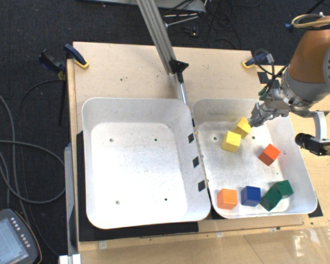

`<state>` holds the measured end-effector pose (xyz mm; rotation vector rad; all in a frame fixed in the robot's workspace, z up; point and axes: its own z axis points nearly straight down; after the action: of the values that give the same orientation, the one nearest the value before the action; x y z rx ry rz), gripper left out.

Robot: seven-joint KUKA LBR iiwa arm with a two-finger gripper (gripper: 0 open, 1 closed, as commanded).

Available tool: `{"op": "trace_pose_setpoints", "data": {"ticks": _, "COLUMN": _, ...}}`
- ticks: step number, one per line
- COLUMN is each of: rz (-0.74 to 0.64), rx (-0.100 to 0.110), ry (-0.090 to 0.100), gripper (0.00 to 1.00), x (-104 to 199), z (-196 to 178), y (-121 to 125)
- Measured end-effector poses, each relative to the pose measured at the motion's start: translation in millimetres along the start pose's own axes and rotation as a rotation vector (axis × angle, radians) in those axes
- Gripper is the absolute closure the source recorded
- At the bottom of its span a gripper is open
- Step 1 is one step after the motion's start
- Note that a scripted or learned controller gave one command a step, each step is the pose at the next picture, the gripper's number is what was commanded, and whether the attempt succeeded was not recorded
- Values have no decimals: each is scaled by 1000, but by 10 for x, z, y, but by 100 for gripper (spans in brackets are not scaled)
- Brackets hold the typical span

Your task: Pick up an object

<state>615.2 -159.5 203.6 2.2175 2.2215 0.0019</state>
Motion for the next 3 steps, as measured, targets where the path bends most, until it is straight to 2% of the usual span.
{"op": "trace_pose_setpoints", "data": {"ticks": 1, "rz": -6, "rx": 4, "ry": 3, "gripper": 100, "x": 566, "z": 42, "y": -11}}
{"op": "trace_pose_setpoints", "data": {"ticks": 3, "rz": -8, "rx": 0, "ry": 3, "gripper": 100, "x": 1612, "z": -213, "y": 1}}
